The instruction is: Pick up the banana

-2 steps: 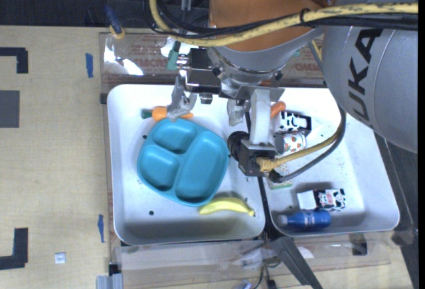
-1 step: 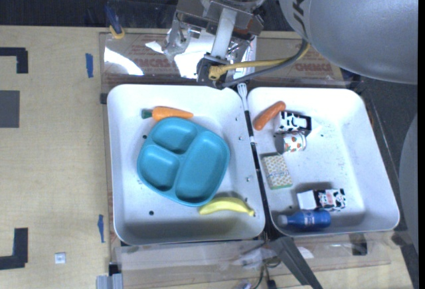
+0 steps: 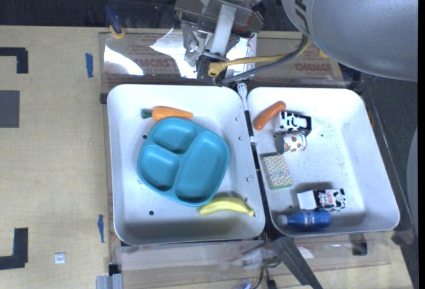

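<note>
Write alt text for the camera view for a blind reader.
A banana lies at the near edge of the left bin, beside a blue plate, with a carrot behind. The right bin holds small items, including a blue bottle. The arm hangs over the far rims.

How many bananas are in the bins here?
1. The banana lies in the left bin, by its near wall, just in front of the blue plate. Another could hide under the plate.

1 fixed overhead camera, aslant above 2 white bins (image 3: 123,148)
</note>
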### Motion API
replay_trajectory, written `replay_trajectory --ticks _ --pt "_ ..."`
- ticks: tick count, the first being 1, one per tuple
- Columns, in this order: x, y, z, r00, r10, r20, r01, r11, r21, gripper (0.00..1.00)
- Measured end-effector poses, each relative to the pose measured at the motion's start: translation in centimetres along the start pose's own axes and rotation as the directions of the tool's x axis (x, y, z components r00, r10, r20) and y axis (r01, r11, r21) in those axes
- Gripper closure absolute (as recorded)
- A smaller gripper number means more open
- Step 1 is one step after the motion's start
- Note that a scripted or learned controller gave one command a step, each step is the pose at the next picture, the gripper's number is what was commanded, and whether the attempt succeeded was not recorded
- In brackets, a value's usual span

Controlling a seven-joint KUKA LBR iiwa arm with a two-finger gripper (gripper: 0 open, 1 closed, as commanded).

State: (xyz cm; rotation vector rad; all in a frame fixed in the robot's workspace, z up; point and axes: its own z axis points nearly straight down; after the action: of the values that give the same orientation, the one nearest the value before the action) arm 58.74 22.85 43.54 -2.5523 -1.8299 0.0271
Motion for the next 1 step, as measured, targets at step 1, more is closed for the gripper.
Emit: replay_trajectory --ticks 1 --pt "-3.28 -8.98 8.16 0.959 0.284 -0.004 -0.284 0.959 0.001 1.00"
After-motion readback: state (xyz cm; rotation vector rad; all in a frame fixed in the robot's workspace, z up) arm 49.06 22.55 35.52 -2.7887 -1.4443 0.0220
